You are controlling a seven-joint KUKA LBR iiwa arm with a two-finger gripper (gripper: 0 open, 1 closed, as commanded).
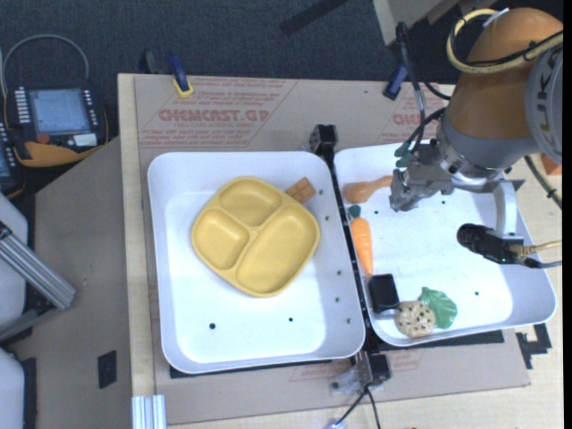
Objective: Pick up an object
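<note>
My gripper [405,193] hangs over the back left part of the right bin [527,304]. Just to its left lies a pale orange piece [366,189] by the bin's wall. An orange carrot [361,243] with a green tip lies along the left wall, in front of the gripper. Nearer the front are a small black block [383,292], a speckled round cookie [415,319] and a green leafy piece [441,304]. I see nothing held in the gripper.
The left bin [179,329] holds a yellow divided plate [256,235], with a small brown piece [301,189] at its back right edge. The arm's orange band [505,47] looms over the right bin's back. Bare white floor lies in the right bin's middle.
</note>
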